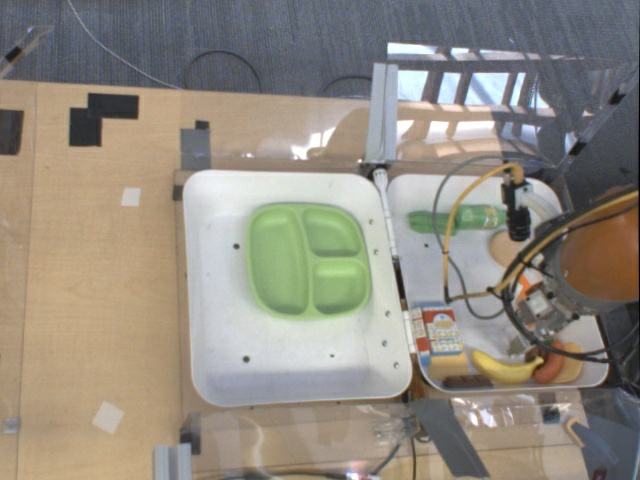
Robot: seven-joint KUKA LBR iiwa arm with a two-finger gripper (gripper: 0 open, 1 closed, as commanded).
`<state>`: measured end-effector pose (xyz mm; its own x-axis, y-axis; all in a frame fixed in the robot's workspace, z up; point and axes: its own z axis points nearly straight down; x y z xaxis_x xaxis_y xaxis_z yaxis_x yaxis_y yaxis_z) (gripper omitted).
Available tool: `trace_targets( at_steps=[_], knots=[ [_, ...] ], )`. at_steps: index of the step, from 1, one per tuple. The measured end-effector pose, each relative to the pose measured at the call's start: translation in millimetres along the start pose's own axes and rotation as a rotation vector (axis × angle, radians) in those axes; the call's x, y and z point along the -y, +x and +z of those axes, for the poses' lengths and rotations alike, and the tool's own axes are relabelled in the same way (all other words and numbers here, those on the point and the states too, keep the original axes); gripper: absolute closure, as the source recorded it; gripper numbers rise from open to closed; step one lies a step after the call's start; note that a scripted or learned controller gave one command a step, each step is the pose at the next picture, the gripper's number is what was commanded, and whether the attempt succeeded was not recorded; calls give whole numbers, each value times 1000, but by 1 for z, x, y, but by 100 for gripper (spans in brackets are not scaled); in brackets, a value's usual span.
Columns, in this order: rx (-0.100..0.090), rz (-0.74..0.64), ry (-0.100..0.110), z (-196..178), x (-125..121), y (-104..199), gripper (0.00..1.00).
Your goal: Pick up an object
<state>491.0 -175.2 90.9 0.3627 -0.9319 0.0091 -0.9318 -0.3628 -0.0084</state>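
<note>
Looming closest, arm (598, 258) over right bin (420, 193), cables hiding hand; open or closed, impossible to tell. Left bin (215, 298) with green divided plate (308, 260). Nearest candidates: banana (503, 367), snack box (441, 332), green bottle (460, 219). Best descending straight over banana's middle, clear of bin wall.
</note>
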Motion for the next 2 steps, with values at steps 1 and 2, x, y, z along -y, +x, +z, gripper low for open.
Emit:
trace_targets(
  at_steps=[1, 2],
  knots=[
    [8, -182, -2, -26, 25, 28, 100],
    [10, -190, -1, -48, 29, -26, 100]
  ],
)
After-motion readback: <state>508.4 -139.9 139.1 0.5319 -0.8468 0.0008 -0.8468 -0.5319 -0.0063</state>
